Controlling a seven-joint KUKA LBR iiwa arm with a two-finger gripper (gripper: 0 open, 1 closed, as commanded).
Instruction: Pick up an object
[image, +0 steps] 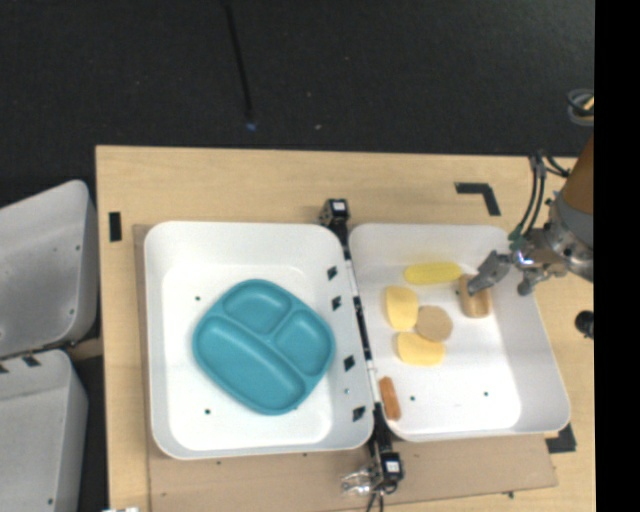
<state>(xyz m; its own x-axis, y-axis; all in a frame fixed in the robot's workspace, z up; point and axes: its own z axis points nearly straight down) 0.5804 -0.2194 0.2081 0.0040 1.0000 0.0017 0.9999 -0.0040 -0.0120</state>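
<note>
Arm: the grey arm (570, 215) comes in from the right edge of the view, over the right side of the right bin, with a little orange visible at the very edge.
Gripper: the gripper (500, 268) hangs over the upper right part of the right bin (530, 400). One dark finger (488, 270) points down and to the left; a second dark part (527, 280) shows to the right of it.
Fingers: they look spread, with a clear gap between them, and nothing is seen between them.
Brown block: a small brown block (475, 302) stands in the right bin just below the tip of the left finger. It seems to touch that tip or to be just beside it, I cannot tell which. It lies outside the gap of the fingers, on the left and lower side.
Yellow oval piece: a flat yellow oval piece (433, 273) lies left of the gripper, near the bin's upper wall.
Other food pieces: a pale yellow piece (401, 308), a tan round piece (434, 323) and another yellow piece (420, 349) lie close together in the left middle of the right bin, the tan one touching both yellow ones.
Orange stick: a small orange stick (389, 398) lies near the lower left corner of the right bin.
Left bin: the left bin (170, 420) holds a blue divided plate (262, 345), which lies flat.
Bench: both bins rest side by side on the light wooden bench (300, 180).
</note>
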